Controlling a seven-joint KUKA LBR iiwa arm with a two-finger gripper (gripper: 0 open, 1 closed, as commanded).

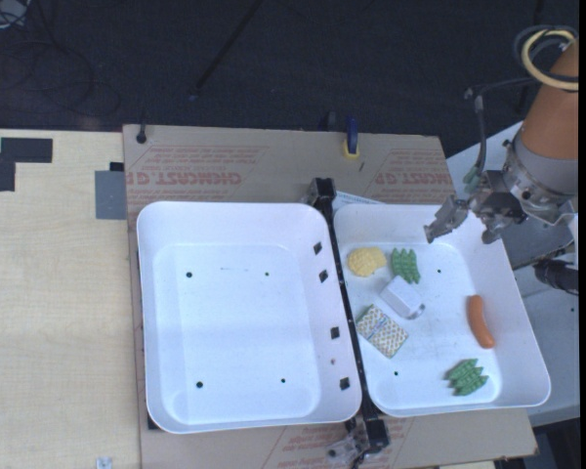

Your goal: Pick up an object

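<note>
right bin (527, 379): 2 green toys, 1 orange carrot, 1 checkered packet, 1 grey block, 1 yellow corn piece | near: green toy (466, 376) at 6 o'clock, checkered packet (382, 330), carrot (480, 320) | mid: grey block (402, 298), second green toy (404, 264), corn (366, 260) at 8 o'clock from tool | far: tool (466, 220) over rim, fingers spread wide, holding nothing
</note>
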